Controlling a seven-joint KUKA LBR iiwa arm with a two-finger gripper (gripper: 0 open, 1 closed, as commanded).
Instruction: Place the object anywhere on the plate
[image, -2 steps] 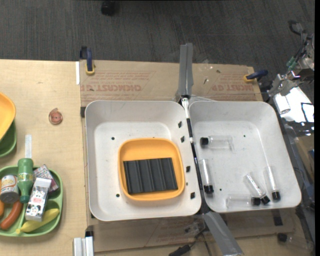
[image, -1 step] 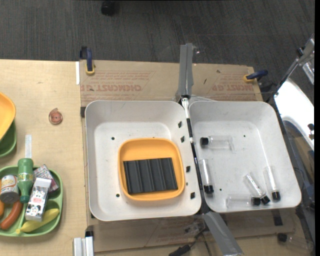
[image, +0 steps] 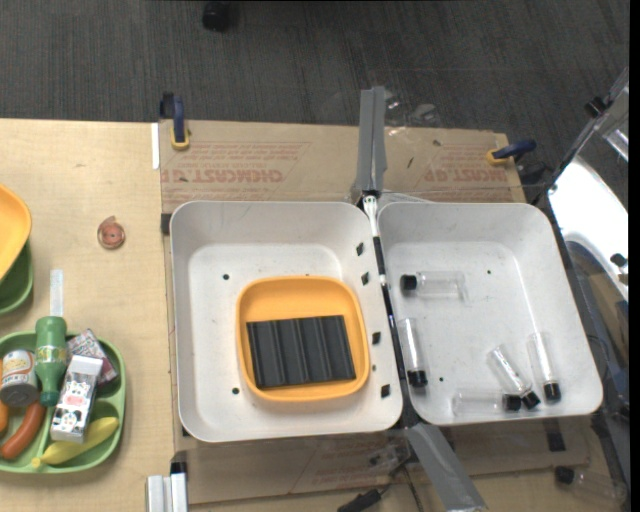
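Note:
An orange square plate lies in the middle of the left white bin. A dark grey ribbed rectangular block rests flat on the plate and covers most of its centre. Several clear tubes with black caps lie in the right white bin: one near the back left, one along the left wall, and a cluster at the front right.
On the wooden table to the left stand a green tray of toy food, an orange bowl and a small pink disc. Clamps hold the cardboard under the bins. White equipment stands at the right.

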